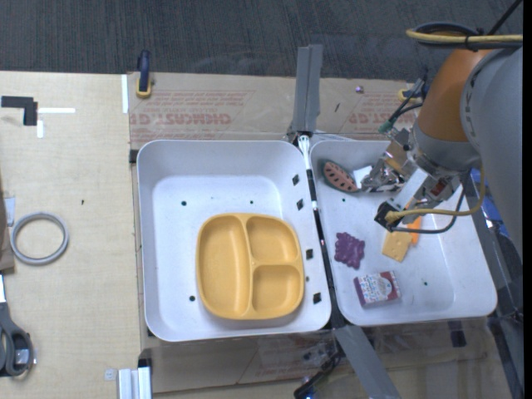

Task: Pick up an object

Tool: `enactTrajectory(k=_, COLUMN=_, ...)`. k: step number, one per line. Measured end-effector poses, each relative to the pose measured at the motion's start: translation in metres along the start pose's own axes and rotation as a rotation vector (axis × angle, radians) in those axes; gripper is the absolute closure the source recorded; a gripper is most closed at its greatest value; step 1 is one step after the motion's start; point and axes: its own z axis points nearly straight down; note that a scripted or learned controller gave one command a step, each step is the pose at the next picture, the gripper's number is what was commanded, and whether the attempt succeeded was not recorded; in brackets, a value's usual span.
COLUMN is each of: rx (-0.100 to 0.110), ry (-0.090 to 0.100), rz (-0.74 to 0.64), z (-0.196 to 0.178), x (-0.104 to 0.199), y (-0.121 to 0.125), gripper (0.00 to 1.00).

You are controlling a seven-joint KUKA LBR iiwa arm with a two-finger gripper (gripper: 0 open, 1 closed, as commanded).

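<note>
- Two white bins side by side on tabletop [66, 156]: left bin [166, 173], right bin [449, 289].
- Left bin: yellow divided plate [249, 266] lying flat, three compartments, toward the near side.
- Right bin, far left corner: slice of watermelon [339, 176], reddish with dark seeds, close to the dividing wall.
- Right bin, middle left: purple bunch of grapes [350, 248].
- Right bin, near side: small red and white packet [376, 288], just below and right of the grapes.
- Right bin, centre: yellow wedge of cheese [396, 245], apart from the packet and the grapes.
- Grey arm [490, 115] with orange band reaching in from right, wrist over far part of right bin.
- Pincer [384, 175] low over the bin's far end, just right of the watermelon; cannot tell whether open or closed, nothing seen between its tips.
- Cables looping off the wrist, hanging just above the cheese.
- Tabletop left of bins: grey ring [37, 238]; scissors [12, 347] at near left edge.
</note>
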Motion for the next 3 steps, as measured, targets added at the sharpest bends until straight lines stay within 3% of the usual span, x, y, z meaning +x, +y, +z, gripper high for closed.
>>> enactTrajectory(k=1, rx=0.0, ry=0.001, rz=0.228, z=0.08, x=0.024, y=0.054, gripper=0.0)
enactTrajectory(k=2, rx=0.0, ry=0.002, rz=0.526, z=0.072, x=0.012, y=0.096, gripper=0.0)
enactTrajectory(k=3, rx=0.006, ry=0.019, rz=0.541, z=0.089, x=-0.023, y=0.114, gripper=0.0)
